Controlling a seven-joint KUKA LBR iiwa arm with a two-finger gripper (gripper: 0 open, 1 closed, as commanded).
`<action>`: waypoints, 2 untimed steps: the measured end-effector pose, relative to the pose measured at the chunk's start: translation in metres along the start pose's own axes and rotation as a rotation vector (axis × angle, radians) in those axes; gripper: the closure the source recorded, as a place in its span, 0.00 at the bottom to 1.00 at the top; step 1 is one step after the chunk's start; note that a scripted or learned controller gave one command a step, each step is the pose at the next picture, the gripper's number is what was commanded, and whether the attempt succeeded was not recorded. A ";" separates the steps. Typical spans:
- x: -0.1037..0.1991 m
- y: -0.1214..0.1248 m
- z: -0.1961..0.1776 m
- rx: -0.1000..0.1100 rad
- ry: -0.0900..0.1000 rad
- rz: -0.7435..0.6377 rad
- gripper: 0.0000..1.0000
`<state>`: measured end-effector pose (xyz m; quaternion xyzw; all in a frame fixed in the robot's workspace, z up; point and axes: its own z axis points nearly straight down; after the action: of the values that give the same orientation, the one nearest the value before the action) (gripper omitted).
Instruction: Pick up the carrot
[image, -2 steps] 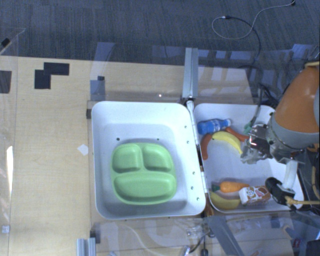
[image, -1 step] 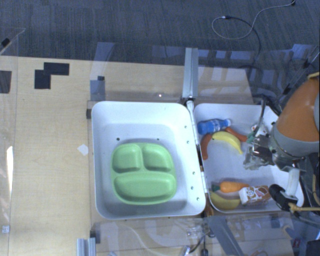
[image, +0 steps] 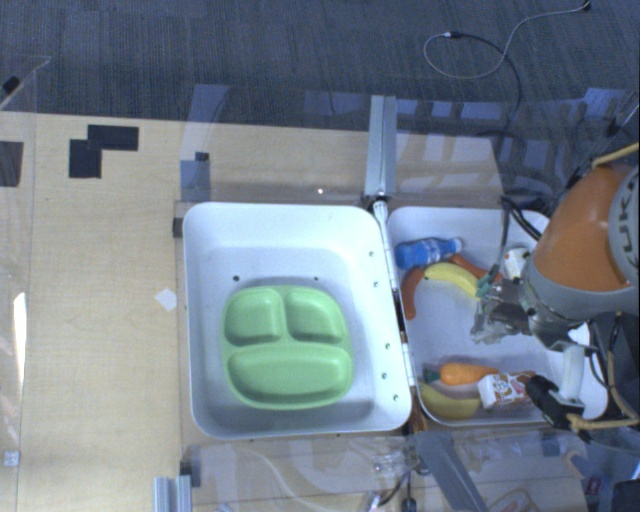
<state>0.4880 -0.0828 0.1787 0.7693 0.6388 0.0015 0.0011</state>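
Carrot (image: 462, 375): small, orange, smooth-skinned, tapered form. It is laid on its side, long axis roughly left to right across the view, near the front edge of the right bin (image: 440, 225). It is rested against a yellow banana-shaped item (image: 448, 402) just in front, with a small labelled packet (image: 505, 389) touching its right end.

We see the gripper (image: 492, 322) at 3 o'clock above the right bin (image: 440, 225). At 5 o'clock the carrot (image: 463, 375) lies by a banana (image: 447, 401); a green tray (image: 288, 346) fills the left bin (image: 250, 225).
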 end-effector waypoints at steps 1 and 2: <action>-0.043 0.008 -0.050 0.000 -0.001 0.109 1.00; -0.006 0.001 0.002 0.001 -0.001 -0.020 1.00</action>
<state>0.4878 -0.0889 0.1767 0.7629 0.6465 0.0009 0.0009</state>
